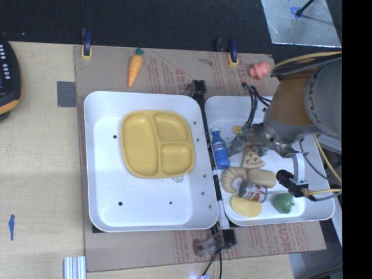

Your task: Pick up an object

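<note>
The end effector (243, 139) sits low in the right bin (325, 214) among the blue bottle (219, 150) and pizza slice (252, 157), nothing visibly lifted, its grip state impossible to tell.

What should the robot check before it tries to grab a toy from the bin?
1. Gripper is over the right bin: ok.
2. Toys are there to grab, like the blue bottle, croissant, can, lemon and green pepper: ok.
3. Fingers open wide enough: cannot tell.
4. A toy already between the fingers: cannot tell.
5. Room around the target: not ok, the toys lie crowded together.
</note>
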